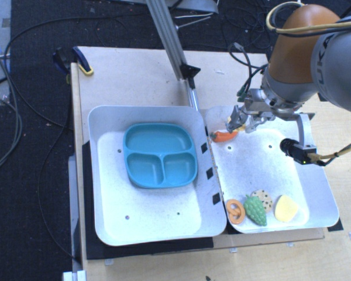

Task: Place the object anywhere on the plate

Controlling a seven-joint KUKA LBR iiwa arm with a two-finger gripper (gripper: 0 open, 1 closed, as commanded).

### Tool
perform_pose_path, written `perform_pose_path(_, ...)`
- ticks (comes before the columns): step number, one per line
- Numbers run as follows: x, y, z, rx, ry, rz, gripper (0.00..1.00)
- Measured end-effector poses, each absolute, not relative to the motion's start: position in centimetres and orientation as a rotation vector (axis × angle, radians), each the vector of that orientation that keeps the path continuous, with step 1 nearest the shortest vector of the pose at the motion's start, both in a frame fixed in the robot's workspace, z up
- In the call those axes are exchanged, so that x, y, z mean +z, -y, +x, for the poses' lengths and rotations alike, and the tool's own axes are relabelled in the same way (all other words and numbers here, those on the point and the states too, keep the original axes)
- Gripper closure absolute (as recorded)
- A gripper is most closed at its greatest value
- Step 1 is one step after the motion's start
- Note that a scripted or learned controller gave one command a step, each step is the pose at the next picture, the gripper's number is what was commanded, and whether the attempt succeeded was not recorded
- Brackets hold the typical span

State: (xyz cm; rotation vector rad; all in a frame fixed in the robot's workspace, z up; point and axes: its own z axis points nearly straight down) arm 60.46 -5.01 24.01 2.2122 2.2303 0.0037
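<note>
Hand (241, 124) position: low over the far left corner of the right shallow white bin (316, 209), with the small orange carrot-shaped toy (224, 136) just beneath its tip; whether it is spread or pinching cannot be told. Nearest the camera, a pretzel (235, 211), green toy (256, 210), cookie (262, 199) and yellow piece (285, 208) lie clustered at that bin's front edge. Target: the blue three-compartment plastic plate (161, 155) sits centred in the left bin (105, 215), well apart from the carrot, so a lift and leftward carry appears necessary.
</note>
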Motion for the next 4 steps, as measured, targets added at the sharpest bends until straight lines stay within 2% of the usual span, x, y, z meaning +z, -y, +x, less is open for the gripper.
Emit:
perform_pose_path(1,23.2,0.2,60.0,0.000,-2.231,2.215,1.00)
perform_pose_path(2,24.2,-5.1,60.3,0.004,-2.231,2.212,1.00)
perform_pose_path(3,22.9,-10.0,60.7,0.001,-2.229,2.214,1.00)
perform_pose_path(4,23.0,-9.7,60.7,0.000,-2.224,2.218,0.00)
